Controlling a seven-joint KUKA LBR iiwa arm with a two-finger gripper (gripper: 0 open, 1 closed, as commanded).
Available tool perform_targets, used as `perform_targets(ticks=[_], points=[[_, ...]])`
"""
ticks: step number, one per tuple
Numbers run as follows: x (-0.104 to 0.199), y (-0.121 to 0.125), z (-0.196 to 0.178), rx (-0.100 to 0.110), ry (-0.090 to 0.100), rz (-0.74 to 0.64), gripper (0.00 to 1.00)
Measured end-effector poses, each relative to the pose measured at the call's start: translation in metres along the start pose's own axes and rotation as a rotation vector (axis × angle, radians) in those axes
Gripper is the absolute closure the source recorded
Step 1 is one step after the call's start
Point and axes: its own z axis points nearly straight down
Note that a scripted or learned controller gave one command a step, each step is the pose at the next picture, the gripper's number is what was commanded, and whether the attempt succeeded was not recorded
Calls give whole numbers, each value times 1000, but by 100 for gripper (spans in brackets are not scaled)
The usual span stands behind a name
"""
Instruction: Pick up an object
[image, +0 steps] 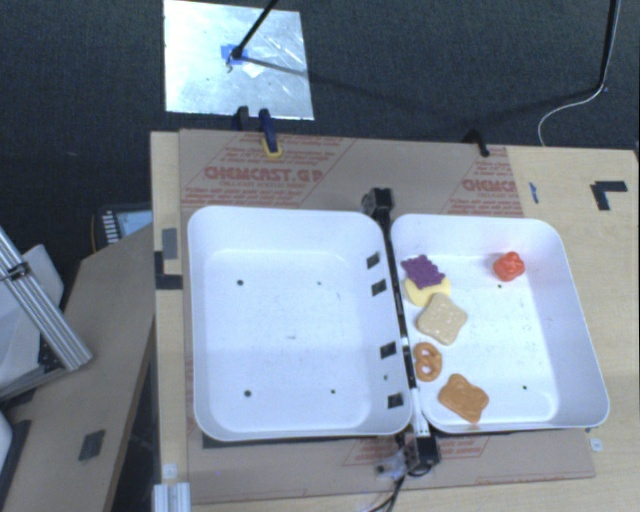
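**binwatcher:** Biggest first. A brown cardboard sheet with red print lies under two shallow white plastic bins set side by side. The left white bin has only a few dark dots on its floor. The right white bin holds all the toy food, mostly along its left side near the divider.

**kuka_newbie:** What's in there exactly? And the gripper: open, shut, got something?

**binwatcher:** Honestly can't tell for the gripper, whether it's apart or together, or what it holds or touches. Every piece is lying on the bin floor.

By size:
- A pale beige toast slice sits about mid-depth.
- A browner orange bread slice is in the near-left corner.
- A purple lumpy piece is at the far left, overlapping a pale yellow flat piece just nearer than it.
- A small red rounded piece sits alone further right, well apart from the rest.
- A little orange pretzel lies between the two bread slices.

**kuka_newbie:** Cool, thanks.
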Motion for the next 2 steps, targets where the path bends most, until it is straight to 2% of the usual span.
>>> perform_targets(ticks=[1, 2], points=[[3, 1, -4, 8, 4, -8, 100], [55, 1, 149, 30, 14, -9, 100]])
